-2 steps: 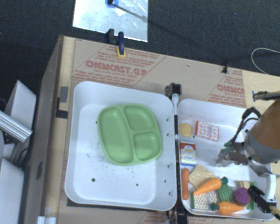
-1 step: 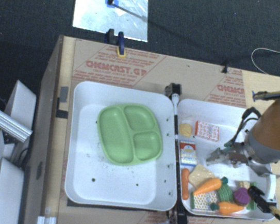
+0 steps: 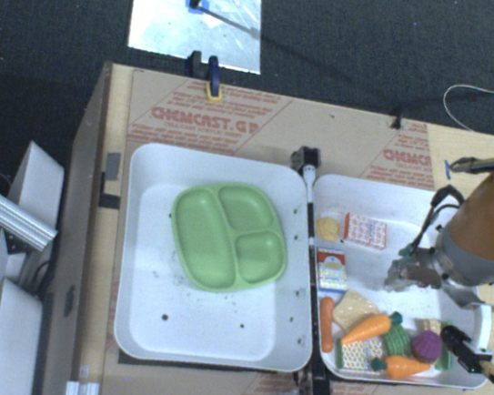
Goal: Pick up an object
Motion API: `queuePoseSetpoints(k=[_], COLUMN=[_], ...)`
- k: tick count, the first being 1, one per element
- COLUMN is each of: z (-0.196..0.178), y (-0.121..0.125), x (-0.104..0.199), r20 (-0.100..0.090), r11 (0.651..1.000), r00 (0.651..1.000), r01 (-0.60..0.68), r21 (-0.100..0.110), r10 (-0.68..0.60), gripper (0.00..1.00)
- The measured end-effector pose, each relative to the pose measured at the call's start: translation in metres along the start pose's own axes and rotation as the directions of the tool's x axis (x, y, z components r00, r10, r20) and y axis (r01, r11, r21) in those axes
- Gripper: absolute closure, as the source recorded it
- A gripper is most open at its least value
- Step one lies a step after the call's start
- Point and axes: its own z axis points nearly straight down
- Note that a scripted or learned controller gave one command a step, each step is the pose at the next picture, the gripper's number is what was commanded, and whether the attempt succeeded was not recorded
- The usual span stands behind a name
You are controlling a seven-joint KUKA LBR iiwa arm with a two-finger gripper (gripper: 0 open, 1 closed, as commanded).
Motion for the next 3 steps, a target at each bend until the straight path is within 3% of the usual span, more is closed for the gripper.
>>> queuePoseSetpoints(k=[1,2,3], z=[0.0,0.017,0.006], y=[0.0,-0.041,-0.04], x=[0.0,0.017,0.018], r20=[0.0,0.001,0.0], r11=[1.0,1.0,1.0], r00=[1.0,1.0,1.0], r01=[0.001,-0.003,-0.001], r21=[0.0,-0.005,-0.007], r10=[-0.001,0.003,0.001], gripper=[0.0,0.0,1.0])
